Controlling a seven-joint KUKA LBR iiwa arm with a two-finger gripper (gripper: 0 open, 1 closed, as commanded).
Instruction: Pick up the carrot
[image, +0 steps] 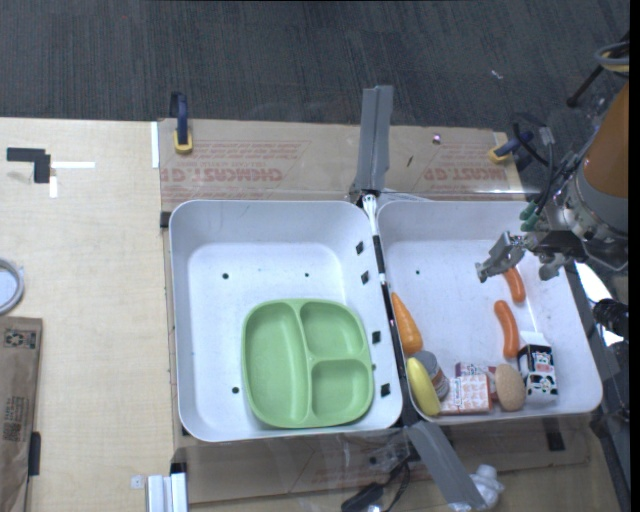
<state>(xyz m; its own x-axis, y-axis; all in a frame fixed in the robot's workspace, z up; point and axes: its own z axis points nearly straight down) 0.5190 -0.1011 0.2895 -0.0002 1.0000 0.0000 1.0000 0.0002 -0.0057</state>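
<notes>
A: So, where is the carrot (405, 322)?

B: It lies in the right bin (450, 250), against that bin's left wall, just beside the divider between the two bins. It is orange, tapered and slightly tilted. Just below it sit a small can (430, 368) and a yellow banana-shaped piece (421, 388).

A: And the gripper (520, 258)?

B: It hangs over the upper right part of the same bin, well apart from the carrot. Its two fingers stand spread, with a small orange sausage-shaped piece (515, 286) just below them; nothing is held between the fingers. The grey arm (600, 215) comes in from the right.

A: What else is in that bin?

B: A second orange sausage-shaped piece (508, 328) lies near the right wall. Along the bottom edge are a small printed box (468, 388), a tan rounded item (510, 388) and a little carton with a cow pattern (538, 368).

A: The left bin (200, 300)?

B: It holds a green divided plate (308, 362) with three compartments. Both bins rest on a pale wooden surface (80, 300).
</notes>
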